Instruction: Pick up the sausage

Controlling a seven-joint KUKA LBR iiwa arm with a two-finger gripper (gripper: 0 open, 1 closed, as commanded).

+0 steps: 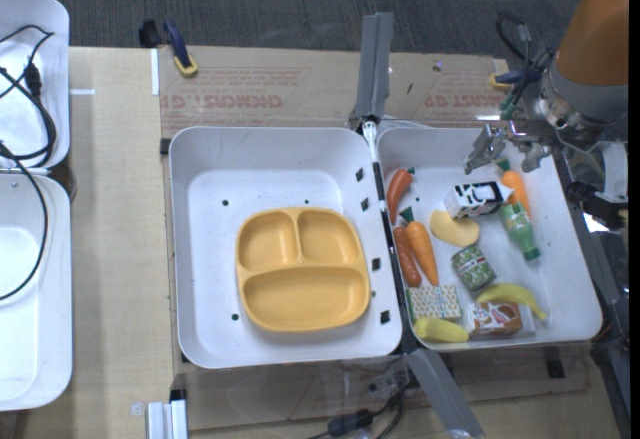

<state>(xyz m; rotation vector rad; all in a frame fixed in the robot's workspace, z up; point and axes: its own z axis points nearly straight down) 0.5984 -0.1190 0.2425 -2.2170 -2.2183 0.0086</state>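
Sausage [398, 189] lies in the right bin [585, 272], hard against its left wall near the back corner, reddish-brown and slanted. Just in front of it: two carrots [416, 249] side by side, touching or nearly so. Rest of that bin is crowded with a yellow wedge [453, 228], a black-and-white carton [476, 196], a green bottle [520, 230], a green can [473, 268], a banana [513, 298] and small boxes at the front.

End effector [497, 149] hangs over the bin's back edge, well to the right of the sausage, nothing between its fingers; open or shut, cannot tell from this angle. Left bin [190, 227] holds a yellow divided plate [302, 268].

Progress: grasp not yet made, sausage untouched in the bin. Left to do, by my reckoning: shift toward the left wall, descend, close, lift. Wall and carrots crowd the approach.
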